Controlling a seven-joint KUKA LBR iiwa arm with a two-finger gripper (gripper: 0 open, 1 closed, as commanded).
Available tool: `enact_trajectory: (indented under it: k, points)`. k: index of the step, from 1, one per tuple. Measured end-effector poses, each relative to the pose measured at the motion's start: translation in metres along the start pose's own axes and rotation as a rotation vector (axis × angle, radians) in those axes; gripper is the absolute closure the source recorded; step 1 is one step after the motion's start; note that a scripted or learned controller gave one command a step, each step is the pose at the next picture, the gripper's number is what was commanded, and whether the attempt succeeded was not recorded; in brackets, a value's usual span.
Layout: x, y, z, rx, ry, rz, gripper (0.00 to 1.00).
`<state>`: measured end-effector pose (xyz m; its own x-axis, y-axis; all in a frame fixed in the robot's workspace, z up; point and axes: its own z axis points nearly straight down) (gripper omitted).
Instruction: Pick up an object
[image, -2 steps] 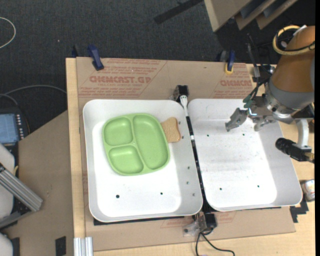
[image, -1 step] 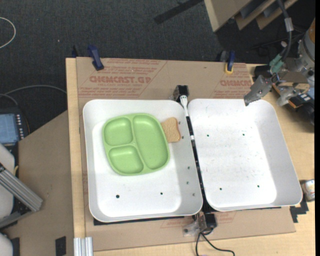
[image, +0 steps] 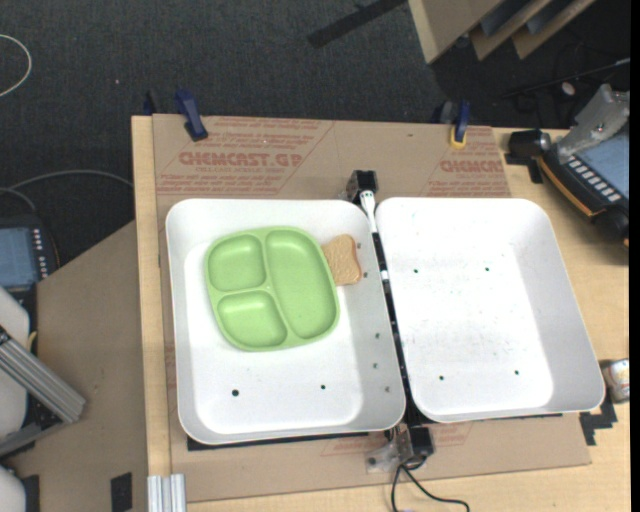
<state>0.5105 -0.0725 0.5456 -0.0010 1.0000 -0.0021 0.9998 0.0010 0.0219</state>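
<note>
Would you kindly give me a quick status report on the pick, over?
Green divided plate flat in left bin, ungrasped. Tan cracker-like piece touching plate's right rim. Nothing on top of either.

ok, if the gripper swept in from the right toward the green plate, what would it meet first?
Probably the right bin's rim, if low; above it, the tan biscuit at the green plate's right edge. Height is unclear.

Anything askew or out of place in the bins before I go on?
Little stands out. The green tray sits slightly rotated in the left bin, and a tan slice lies against its right rim. No spills or damage visible.
</note>
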Motion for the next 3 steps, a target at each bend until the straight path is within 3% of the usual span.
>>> enact_trajectory:
  k: [1, 2, 3]
  points:
    - [0.135, -0.033, 0.009, 0.024, 0.005, -0.015, 0.00]
    - [0.127, -0.031, -0.002, 0.020, 0.002, 0.000, 1.00]
    - [0.147, -0.035, 0.125, 0.037, 0.000, 0.000, 1.00]
